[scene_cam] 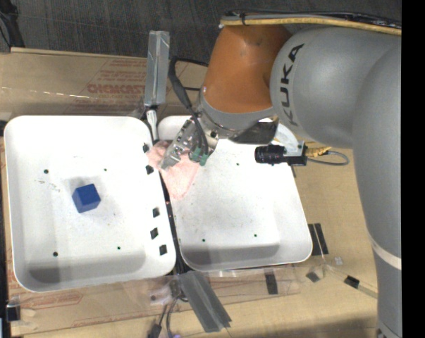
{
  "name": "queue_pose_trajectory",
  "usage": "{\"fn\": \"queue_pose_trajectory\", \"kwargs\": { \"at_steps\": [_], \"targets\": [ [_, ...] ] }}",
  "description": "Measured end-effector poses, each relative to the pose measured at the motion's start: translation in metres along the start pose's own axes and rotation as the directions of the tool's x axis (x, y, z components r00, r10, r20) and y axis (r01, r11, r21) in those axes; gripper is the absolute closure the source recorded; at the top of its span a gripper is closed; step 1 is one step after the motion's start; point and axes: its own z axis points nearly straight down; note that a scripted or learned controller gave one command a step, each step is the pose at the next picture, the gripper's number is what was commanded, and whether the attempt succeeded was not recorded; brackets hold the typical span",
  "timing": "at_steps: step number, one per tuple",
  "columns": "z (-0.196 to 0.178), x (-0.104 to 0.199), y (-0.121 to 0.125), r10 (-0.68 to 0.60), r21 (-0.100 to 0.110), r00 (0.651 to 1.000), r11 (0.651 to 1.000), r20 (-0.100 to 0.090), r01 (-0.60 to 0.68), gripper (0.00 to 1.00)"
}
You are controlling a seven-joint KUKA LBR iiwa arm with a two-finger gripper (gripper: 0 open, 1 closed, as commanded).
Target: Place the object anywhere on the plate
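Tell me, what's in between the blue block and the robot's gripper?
Bare white bin floor beside the blue block, then the two bins' touching rims, then the pink plate under the gripper, seen in the camera view.

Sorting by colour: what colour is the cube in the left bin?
Blue; the cube shows clearly in the camera view.

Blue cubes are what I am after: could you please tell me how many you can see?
1. The blue cube lies in the left bin, left of its middle. The arm covers part of the right bin, so others may be hidden there.
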Motion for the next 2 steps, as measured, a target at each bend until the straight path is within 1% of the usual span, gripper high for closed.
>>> {"fn": "queue_pose_trajectory", "kwargs": {
  "at_steps": [1,2],
  "targets": [
    [-0.003,0.024,0.045,-0.393,-0.001,0.92,0.92,0.002,0.393,1.0],
    [-0.001,0.031,0.085,-0.538,-0.001,0.843,0.843,0.002,0.538,1.0]
  ]
}}
